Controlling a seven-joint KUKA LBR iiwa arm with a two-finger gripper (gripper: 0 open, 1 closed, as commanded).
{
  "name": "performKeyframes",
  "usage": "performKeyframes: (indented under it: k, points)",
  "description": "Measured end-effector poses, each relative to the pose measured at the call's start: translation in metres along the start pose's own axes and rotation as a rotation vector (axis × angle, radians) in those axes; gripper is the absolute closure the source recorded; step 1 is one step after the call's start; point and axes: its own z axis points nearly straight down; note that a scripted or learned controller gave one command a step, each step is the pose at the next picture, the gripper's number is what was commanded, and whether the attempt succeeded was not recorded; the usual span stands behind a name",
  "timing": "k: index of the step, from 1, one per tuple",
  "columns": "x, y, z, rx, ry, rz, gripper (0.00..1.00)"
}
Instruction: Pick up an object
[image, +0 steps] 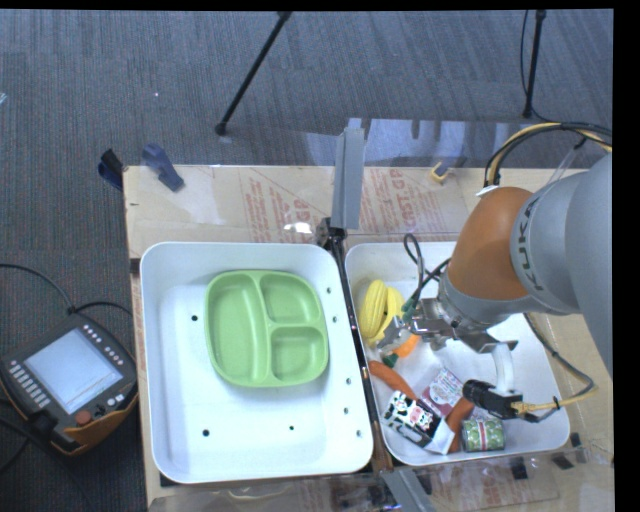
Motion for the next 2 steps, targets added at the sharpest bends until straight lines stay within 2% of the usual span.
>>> performKeyframes:
  k: [1,2]
  points:
    - [0.000,-0.001,-0.007,0.004,0.002,0.005,1.00]
    - [0.068,0.055,-0.100,0.000,-0.002,-0.028,1.00]
